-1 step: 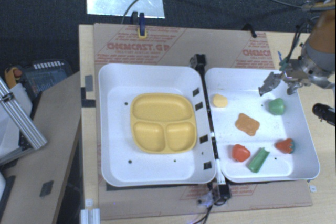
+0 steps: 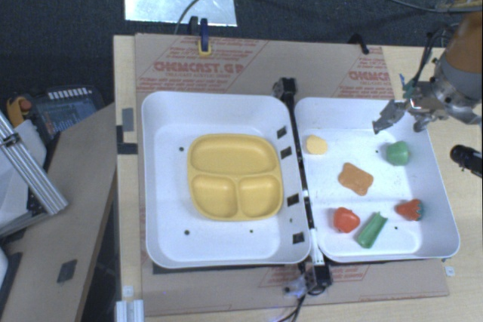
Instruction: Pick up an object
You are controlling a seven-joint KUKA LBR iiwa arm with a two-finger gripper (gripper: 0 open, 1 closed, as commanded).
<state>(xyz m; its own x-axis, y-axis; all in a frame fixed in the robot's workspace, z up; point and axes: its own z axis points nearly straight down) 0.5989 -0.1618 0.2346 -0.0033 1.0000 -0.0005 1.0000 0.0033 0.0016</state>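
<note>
A: Camera view, right bin (image 2: pixel 438 185) first: what lies in it?

B: Six small things. A green ball (image 2: pixel 398 153) sits near the far right, closest to the gripper (image 2: pixel 400 115). A pale yellow piece (image 2: pixel 316 145) lies at the bin's left side, next to the divider. An orange biscuit shape (image 2: pixel 355 178) is near the middle. Along the near edge lie a red-orange piece (image 2: pixel 346 219), a green stick (image 2: pixel 371 230) just beside it, and a red pepper shape (image 2: pixel 409 210) further right.

A: Is anything being held?

B: Nothing shows between the fingers. The gripper hangs over the bin's far right part, up and slightly left of the green ball, apart from it.

A: Fingers spread or pressed together?

B: I cannot tell; the tips are small and blurred against the white.

A: And the arm (image 2: pixel 460 72)?

B: It enters from the right, grey with an orange band above the wrist.

A: The left bin (image 2: pixel 162 162)?

B: It holds a yellow tray (image 2: pixel 234 176) with three compartments, lying flat in the middle. Both bins rest on a cardboard sheet (image 2: pixel 226 64) printed with red lettering.
</note>
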